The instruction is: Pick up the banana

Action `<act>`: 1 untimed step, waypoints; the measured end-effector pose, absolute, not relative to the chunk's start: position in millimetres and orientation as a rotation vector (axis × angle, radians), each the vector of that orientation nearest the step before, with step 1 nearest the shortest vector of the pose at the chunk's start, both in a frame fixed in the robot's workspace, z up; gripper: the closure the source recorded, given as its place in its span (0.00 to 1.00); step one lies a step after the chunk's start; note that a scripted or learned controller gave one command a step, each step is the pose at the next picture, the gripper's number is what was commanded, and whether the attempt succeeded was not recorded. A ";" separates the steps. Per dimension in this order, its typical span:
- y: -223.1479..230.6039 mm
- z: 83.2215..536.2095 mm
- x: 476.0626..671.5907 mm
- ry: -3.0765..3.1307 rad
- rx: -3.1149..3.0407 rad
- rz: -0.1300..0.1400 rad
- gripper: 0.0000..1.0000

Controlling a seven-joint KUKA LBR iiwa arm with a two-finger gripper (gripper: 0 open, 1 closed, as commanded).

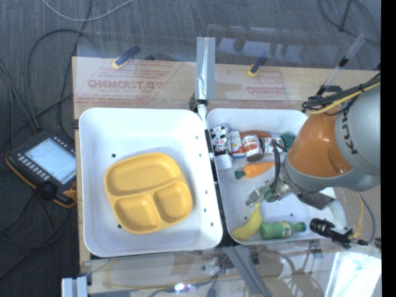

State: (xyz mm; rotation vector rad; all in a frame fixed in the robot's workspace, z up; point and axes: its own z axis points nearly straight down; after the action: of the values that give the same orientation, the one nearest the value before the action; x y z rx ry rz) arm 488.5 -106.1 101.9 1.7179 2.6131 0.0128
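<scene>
We see the arm (346, 147) reaching in from the right, its orange band bulking over the wrist. The gripper (263, 195) hangs low, pointing down and leftward, fingers too blurred to judge.

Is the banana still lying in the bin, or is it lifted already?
Still lying in the right bin. The banana rests on the floor by the near wall, beside the green bottle; the gripper is above it.

Even, bright overhead light washes the 2 white bins (148, 119) nearly to glare; the yellow tray (148, 192) casts a soft shadow toward 9 o'clock; clear panels at 12 and 6 o'clock show pale reflections; detail is mildly soft and grainy throughout.
</scene>
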 end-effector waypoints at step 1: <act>-105.9 101.8 488.4 2.614 1.718 0.013 0.00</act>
State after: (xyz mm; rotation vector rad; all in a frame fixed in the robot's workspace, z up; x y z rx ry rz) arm 488.4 -105.9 101.8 1.7179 2.6138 0.0129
